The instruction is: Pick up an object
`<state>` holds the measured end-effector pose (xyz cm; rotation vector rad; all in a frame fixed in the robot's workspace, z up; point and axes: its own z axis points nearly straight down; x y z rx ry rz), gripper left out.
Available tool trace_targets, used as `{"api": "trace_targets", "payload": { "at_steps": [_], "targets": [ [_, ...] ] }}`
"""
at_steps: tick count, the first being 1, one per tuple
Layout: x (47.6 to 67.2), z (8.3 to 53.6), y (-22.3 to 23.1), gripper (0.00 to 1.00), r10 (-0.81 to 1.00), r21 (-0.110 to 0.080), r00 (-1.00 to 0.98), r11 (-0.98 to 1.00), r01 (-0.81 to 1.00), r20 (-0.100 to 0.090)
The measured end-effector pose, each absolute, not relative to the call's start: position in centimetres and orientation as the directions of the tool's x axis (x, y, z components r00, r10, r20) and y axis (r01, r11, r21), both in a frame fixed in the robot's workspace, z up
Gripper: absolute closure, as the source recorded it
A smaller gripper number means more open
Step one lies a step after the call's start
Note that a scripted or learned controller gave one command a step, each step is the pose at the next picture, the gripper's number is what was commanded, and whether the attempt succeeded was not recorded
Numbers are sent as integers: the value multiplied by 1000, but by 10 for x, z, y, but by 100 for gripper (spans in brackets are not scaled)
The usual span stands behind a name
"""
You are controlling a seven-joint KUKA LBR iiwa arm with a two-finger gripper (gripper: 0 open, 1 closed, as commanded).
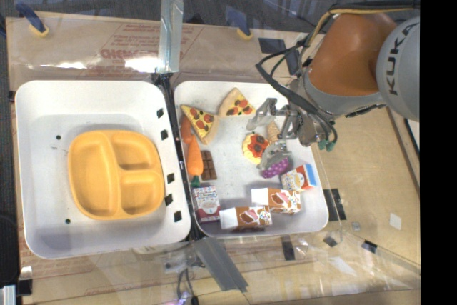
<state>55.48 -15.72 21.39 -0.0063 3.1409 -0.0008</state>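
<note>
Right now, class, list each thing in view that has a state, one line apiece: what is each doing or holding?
Yellow divided plastic tray: upright, compartments bare.
Left white bin: holds the tray.
Right white bin: holds toy food.
Purple toy grapes: lying under the gripper.
Orange toy carrot: lying flat.

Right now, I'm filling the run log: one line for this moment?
gripper over right bin | above grapes | grasp unconfirmed | yellow tray in left bin
</note>
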Motion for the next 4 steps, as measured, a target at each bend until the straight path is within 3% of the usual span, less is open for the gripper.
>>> {"api": "trace_targets", "payload": {
  "at_steps": [1, 2, 3, 4],
  "targets": [
    [543, 110, -204, 0, -73, -3, -997, 997, -73, -11],
    [557, 94, -198, 0, -98, -2, -995, 995, -98, -6],
    [589, 94, -193, 0, -299, -2, -954, 954, -299, -5],
    [574, 92, -198, 0, -480, 1, -877, 877, -480, 0]
  ]
}}
